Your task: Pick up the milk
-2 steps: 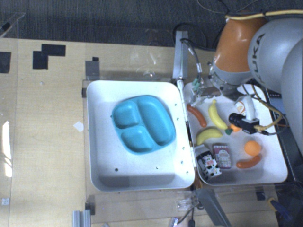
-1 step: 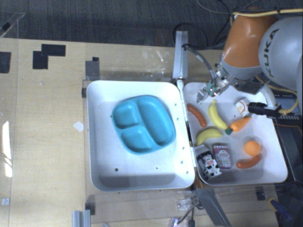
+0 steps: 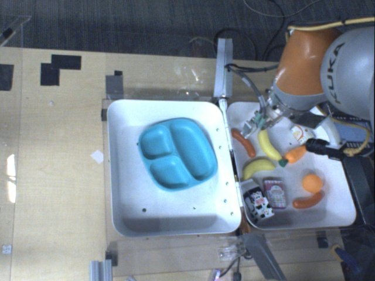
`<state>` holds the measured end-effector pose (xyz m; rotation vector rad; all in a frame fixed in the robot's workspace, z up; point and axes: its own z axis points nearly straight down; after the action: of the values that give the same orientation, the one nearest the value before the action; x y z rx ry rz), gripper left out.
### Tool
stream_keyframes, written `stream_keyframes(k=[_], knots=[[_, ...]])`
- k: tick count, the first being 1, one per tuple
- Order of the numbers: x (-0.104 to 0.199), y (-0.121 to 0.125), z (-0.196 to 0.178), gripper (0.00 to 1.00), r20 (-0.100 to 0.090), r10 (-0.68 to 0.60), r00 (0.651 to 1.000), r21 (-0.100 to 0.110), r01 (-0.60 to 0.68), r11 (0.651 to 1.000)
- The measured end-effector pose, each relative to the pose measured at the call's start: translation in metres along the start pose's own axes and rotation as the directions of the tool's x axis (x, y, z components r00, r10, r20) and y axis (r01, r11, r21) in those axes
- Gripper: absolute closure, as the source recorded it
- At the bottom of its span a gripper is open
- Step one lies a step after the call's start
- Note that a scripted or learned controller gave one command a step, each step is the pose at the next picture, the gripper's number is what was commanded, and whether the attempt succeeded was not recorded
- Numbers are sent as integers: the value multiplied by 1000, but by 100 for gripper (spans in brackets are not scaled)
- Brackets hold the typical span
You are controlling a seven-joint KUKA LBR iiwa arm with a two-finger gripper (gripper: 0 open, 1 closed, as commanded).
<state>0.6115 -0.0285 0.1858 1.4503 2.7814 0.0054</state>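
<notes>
The only writing that can be read is "KUKA", in dark letters running up the grey shell of the arm (image 3: 351, 63) at the right, beside its orange band (image 3: 304, 54). The small carton (image 3: 258, 202) with black and white patches and the pink packet (image 3: 275, 192) carry print too small to read.

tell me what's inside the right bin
The right bin holds two bananas, two sausages, a carrot, an orange, the cow-print milk and a pink carton. The arm covers its upper part.
</notes>
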Motion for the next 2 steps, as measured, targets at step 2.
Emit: stream_keyframes(k=[2], knots=[[43, 14, -1, 100, 2, -221, 975, -2, 221, 975]])
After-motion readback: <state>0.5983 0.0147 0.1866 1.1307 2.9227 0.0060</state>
